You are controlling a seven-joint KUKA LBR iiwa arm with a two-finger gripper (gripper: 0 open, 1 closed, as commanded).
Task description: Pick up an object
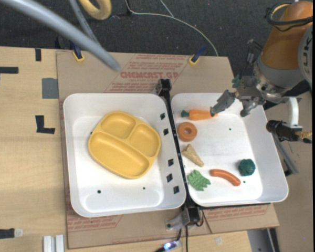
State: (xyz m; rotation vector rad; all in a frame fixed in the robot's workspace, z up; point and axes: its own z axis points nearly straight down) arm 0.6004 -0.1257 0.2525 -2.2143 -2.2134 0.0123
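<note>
We see our claw (233,103) spread apart above the right bin (262,156), one finger near the carrot (199,114); nothing is gripped yet, so the pick remains undone.

Yellow divided plate (125,144) in left bin (73,140), cardboard sheet (147,72) beneath

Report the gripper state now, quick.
Gripper: open, fingers spread, holding nothing, hovering over the right bin just right of the carrot.
</note>
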